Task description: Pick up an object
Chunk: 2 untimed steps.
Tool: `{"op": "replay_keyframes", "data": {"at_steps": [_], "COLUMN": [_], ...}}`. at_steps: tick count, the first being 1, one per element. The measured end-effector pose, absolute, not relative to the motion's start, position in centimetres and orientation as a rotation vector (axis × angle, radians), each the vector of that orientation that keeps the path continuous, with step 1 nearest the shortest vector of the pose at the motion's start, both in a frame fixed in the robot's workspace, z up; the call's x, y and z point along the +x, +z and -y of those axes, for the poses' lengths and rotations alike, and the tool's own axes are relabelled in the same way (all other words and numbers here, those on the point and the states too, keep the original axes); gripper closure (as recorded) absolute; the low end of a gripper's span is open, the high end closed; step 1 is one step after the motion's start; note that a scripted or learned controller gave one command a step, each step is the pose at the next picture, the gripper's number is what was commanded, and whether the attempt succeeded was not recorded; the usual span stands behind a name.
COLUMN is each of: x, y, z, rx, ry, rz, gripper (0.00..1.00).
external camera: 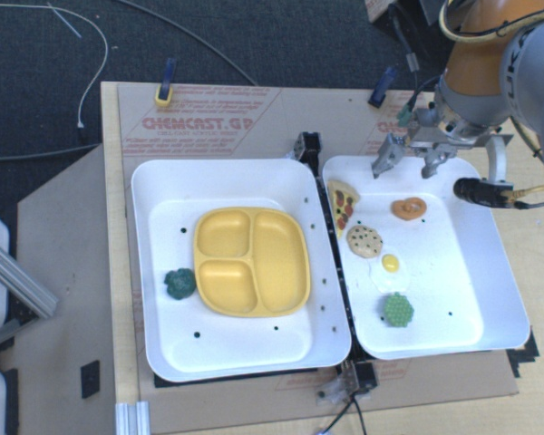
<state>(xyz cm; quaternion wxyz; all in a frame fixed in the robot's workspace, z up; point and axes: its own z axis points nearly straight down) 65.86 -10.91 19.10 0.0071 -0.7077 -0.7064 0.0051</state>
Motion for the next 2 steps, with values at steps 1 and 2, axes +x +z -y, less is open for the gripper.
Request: {"op": "replay_keyframes", "data": {"at_steps": [1,2], "x": [66.2,65.2], "y": [20.1,15.1], "z": [10.9,11.2], "rx": [-2.219,-2.218], "ry": [0.000,0.005], "rz": [2.221,2.217], "gripper": [0.00,0.00]}}
